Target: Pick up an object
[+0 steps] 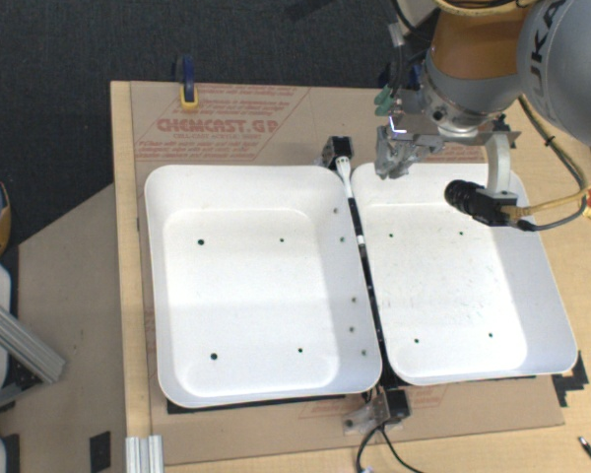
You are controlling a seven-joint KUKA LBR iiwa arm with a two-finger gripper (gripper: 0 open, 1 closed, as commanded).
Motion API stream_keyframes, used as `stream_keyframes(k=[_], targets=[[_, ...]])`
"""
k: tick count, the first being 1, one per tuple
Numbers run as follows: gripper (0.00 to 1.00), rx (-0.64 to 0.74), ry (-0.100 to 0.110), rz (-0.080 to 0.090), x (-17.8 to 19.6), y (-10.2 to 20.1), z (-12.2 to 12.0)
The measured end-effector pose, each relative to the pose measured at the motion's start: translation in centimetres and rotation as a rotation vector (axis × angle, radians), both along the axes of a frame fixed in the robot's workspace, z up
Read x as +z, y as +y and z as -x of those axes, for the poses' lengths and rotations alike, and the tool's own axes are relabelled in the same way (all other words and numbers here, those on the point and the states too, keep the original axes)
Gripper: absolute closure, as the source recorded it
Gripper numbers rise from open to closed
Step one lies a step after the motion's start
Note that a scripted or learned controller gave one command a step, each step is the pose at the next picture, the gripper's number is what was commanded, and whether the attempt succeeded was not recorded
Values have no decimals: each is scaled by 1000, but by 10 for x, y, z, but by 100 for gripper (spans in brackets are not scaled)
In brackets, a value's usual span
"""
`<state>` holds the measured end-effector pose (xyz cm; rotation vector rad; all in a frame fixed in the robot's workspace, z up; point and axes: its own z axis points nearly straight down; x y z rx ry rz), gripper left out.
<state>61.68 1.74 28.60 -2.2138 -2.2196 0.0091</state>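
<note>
Orange-banded arm (483,28) holds its gripper (394,156) over the far left corner of the right bin (473,304), open or closed I cannot tell, nor can I tell which object it targets, so weight, stiffness and grasp point remain unjudged.

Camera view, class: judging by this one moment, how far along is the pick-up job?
Done: nothing that can be seen. In hand: the hand sits at the far rim of the right bin, with no object visible between its fingers. Left: the whole pick, though I can make out no loose object in the right bin or the left bin.
</note>
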Motion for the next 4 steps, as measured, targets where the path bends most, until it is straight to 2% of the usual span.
stream_keyframes(k=[1, 2, 3, 4], targets=[[100, -3, -13, 1, 24, -10, 3], [100, 2, 4, -2, -24, 36, 115], [100, 0, -28, -4, 258, 69, 137], [100, 0, 7, 4, 109, 107, 105]])
